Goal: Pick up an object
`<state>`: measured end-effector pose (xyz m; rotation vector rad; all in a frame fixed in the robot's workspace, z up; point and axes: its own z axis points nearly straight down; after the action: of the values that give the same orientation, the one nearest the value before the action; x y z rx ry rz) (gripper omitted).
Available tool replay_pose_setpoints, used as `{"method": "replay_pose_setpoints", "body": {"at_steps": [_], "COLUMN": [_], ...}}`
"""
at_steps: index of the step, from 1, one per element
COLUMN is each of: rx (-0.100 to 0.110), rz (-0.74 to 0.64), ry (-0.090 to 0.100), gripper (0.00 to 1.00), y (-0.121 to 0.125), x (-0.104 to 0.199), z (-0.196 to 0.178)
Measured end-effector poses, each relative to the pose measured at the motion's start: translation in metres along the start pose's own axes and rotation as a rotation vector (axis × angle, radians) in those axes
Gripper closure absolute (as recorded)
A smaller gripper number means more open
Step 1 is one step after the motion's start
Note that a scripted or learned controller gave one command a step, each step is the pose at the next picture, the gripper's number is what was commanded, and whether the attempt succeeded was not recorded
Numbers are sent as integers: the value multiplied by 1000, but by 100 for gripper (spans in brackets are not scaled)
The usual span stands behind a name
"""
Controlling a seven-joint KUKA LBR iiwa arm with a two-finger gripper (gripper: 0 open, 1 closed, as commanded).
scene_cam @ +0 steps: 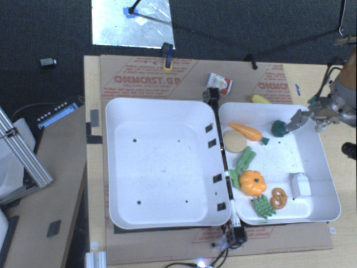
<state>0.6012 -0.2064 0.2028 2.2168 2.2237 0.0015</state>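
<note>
The surface (95, 166) carries a sheet of printed brown cardboard (148, 77), and on it two shallow white bins sit side by side, touching along a black hinged strip. The left bin (120, 116) holds no objects. The right bin (326, 166) holds all the toys.

The arm comes in from the right edge, grey with an orange band, and its end effector (297, 121) reaches over the far right part of the right bin. Whether its fingers are parted or clenched cannot be made out at this size. Its tip lies right against a dark green round object (278, 128); a grip on it cannot be confirmed.

In the right bin, an orange pumpkin (252, 183) sits near the centre front. An orange carrot (246, 131) lies slanted near the far left corner, with a tan round disc (235, 143) just beside it. A green leafy vegetable (244, 160) lies between the disc and the pumpkin. A white block (300, 184) rests toward the right wall. A green ridged piece (263, 206) lies at the front, just beside a brown pretzel (278, 197).

Outside the bins on the cardboard, a yellow object (260, 99) lies beyond the right bin's far rim, and a small white and orange carton (219, 83) stands near the hinge
</note>
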Motion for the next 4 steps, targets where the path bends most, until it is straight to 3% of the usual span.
{"method": "replay_pose_setpoints", "body": {"at_steps": [1, 2, 3, 4], "rx": [10, 8, -1, -17], "rz": [-4, -1, 1, -8], "ry": [6, 5, 1, -1], "gripper": [0, 0, 100, 100], "y": [-42, -100, -96, 7], "x": [63, 112, 109, 135], "z": [104, 120, 108, 11]}}
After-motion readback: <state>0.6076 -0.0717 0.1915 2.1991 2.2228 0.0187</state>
